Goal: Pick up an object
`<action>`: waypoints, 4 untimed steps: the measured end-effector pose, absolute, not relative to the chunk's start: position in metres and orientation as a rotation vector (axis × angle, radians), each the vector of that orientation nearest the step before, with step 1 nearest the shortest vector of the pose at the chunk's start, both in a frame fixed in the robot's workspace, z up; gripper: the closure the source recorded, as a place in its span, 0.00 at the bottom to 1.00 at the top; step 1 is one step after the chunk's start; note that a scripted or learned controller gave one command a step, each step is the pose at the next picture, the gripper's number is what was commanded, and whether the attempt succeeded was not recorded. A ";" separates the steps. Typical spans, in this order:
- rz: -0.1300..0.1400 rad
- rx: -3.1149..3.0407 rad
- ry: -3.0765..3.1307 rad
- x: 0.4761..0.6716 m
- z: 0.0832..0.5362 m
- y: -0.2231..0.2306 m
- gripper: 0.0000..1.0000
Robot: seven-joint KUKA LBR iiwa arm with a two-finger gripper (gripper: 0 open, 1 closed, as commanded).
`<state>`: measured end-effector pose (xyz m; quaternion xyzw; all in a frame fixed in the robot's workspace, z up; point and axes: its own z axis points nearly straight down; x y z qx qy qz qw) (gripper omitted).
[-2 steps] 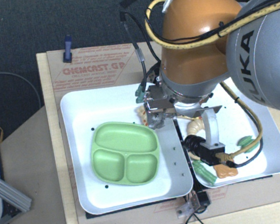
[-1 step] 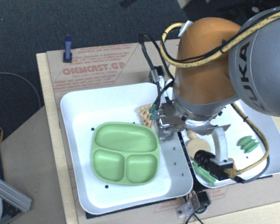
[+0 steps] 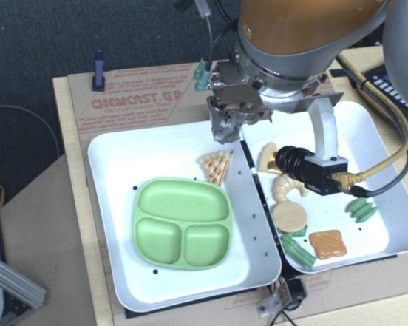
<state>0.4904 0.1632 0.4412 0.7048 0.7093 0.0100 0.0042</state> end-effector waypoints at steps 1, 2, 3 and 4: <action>-0.018 2.219 2.234 0.476 0.330 0.228 1.00; -0.009 2.224 2.223 0.478 0.308 0.224 1.00; -0.001 2.223 2.222 0.479 0.320 0.225 1.00; 0.002 2.223 2.222 0.479 0.330 0.225 1.00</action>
